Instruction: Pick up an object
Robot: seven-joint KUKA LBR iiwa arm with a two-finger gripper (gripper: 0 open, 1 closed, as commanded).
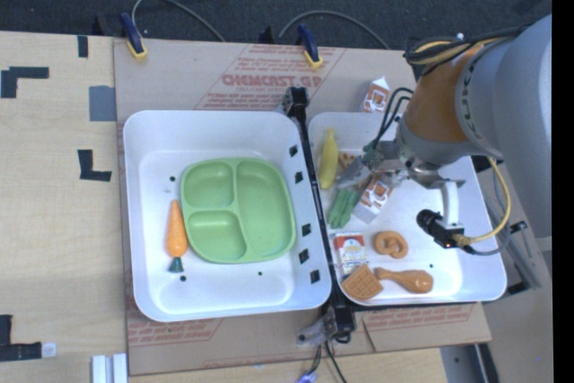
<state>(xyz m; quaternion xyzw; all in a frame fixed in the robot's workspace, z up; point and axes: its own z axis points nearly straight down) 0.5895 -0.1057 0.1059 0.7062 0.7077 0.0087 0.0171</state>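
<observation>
Judging this as the reach-and-close step of the pick: hanging the gripper low in the upper left part of the right bin, among a tight cluster of toys, with the grey arm leaning in from the right. Sitting just beside the yellow banana, just above the green vegetable and close against a small white and red carton. Not being able to tell how wide the gripper is standing, nor whether anything is caught in it, since the dark metal is blending with the clutter below; nothing plainly lifted. Taking the likeliest target to be the banana, the green vegetable or the carton, all lying on the bin floor near the dividing wall. Leaving alone, further down the same bin, a red and white packet, a brown pretzel, a drumstick and an orange waffle piece; likewise the green divided plate and the carrot in the left bin. Calling next for settling squarely over one single piece, closing firmly, then rising straight up. Watching for pinching two neighbours at once or nudging the banana against the wall.
</observation>
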